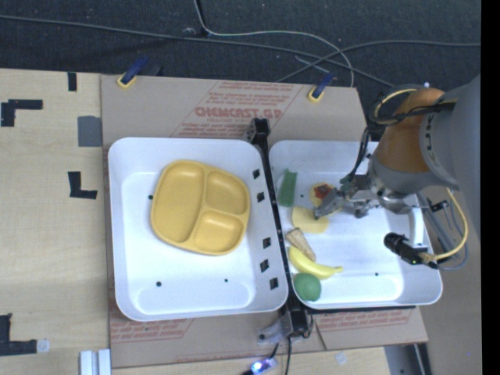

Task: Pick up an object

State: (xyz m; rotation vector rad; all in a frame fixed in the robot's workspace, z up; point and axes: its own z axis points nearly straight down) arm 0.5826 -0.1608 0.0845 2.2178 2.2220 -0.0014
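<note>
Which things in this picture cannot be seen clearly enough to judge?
- Gripper, camera view: too small and blurred to say whether anything is between its tips.
- Red and yellow item: partly covered by the gripper; its kind is unclear.
- Pale yellow piece: blurred; its shape is uncertain.

The gripper (324,206) hides part of the pale yellow piece (309,222) and the red item (320,190) in the right bin (406,283); its fingers are too small and blurred to make out. The arm (437,143) runs off the right edge and covers that bin's far right corner. The banana (312,265) overlaps the green ball (308,287).
</note>
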